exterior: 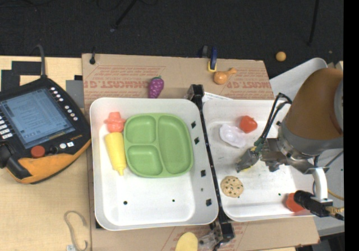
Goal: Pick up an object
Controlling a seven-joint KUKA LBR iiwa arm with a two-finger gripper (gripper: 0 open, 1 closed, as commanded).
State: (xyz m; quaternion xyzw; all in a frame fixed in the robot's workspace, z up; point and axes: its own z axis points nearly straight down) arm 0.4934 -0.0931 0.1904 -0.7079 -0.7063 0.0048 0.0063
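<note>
The right bin holds a red tomato-like piece, a pale translucent piece, a round cookie and a red-orange piece near its front right corner. My gripper hangs low over the middle of this bin, reaching in from the right. It sits just above and right of the cookie, and below the pale piece. Nothing shows in its grasp. The arm's orange band covers the bin's right side.
The left bin holds a green divided plate, a yellow bottle and an orange-pink toy. Purple grapes, an orange gourd and a yellow piece lie outside the bins. A control tablet rests at far left.
</note>
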